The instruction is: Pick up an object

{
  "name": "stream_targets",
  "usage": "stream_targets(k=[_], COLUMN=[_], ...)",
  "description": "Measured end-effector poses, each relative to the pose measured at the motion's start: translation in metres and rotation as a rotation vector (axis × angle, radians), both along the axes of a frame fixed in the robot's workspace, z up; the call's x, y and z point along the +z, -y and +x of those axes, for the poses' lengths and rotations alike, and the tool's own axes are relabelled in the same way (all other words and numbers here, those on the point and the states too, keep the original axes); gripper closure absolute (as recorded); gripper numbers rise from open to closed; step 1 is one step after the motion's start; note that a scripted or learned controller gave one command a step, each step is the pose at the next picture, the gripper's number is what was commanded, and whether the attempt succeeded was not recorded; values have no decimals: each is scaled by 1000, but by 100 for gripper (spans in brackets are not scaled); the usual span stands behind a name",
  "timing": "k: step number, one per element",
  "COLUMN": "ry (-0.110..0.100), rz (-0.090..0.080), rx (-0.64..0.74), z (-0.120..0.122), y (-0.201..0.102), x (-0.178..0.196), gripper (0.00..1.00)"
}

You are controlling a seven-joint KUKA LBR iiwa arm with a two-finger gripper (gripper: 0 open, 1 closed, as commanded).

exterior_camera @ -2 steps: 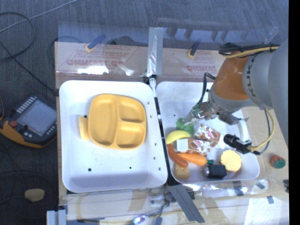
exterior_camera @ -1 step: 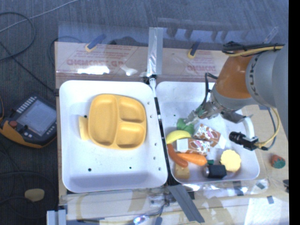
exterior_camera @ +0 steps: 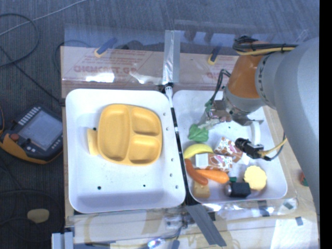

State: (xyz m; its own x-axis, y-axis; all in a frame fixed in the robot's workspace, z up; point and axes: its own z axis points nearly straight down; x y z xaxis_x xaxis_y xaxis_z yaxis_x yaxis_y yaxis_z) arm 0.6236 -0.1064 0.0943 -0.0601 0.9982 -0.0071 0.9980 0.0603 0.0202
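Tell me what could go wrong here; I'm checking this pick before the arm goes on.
1. The gripper sits low beside the green object, which it may nudge rather than grasp.
2. The banana, carrot and patterned packet lie packed together, so closing there could catch two things.

Grey arm (exterior_camera: 298, 82) with an orange band (exterior_camera: 244, 79) and black cables.

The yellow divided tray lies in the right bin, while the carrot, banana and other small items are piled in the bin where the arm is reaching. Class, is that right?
Not quite. The camera view shows the yellow divided tray in the left bin, not the right one. The rest stands: the carrot, banana and other small items are piled in the right bin, where the arm is reaching.
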Motion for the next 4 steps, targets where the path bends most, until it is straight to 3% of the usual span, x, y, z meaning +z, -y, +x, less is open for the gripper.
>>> stream_targets(k=[1,2,3,4], ry=[-3,-8,-9,-6], rz=[0,4,4,2], rx=[-2,-1,-1,53], z=[-1,-2,-2,-42], y=[1,-1,-1,-10], x=[-2,5,5,-3], gripper=[0,100,0,0])
